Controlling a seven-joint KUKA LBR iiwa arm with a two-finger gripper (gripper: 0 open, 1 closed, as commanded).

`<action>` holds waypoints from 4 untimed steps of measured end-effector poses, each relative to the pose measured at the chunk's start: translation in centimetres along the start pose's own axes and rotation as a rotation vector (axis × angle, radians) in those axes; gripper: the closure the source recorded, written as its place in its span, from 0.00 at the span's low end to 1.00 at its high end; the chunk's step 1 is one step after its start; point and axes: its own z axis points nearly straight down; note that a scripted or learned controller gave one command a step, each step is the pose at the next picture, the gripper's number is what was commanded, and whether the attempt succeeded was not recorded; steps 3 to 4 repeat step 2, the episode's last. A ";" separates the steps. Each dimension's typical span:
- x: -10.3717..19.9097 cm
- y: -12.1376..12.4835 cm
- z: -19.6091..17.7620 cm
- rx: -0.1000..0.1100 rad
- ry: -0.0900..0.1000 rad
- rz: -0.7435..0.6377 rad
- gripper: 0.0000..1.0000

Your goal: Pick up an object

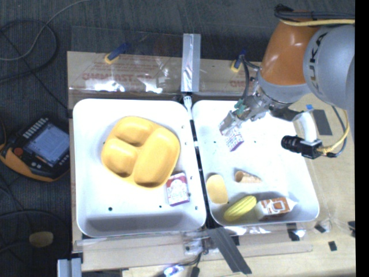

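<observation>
Yellow corn (240, 207) in right bin (305, 178); gripper (232, 124) above.

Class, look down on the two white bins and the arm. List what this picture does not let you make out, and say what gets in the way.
- The hand: too small and blurred to tell whether its fingers are open or shut.
- Small purple-and-white item just below the hand: too small to tell if it is gripped.
- Print on the small carton in the left bin: too small to read.
- Arm: cut off by the right edge.
</observation>
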 end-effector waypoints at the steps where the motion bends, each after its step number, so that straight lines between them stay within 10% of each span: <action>1: 1.7 1.4 4.2 0.002 0.001 0.006 1.00; 4: 1.5 2.3 0.8 -0.003 0.001 0.092 1.00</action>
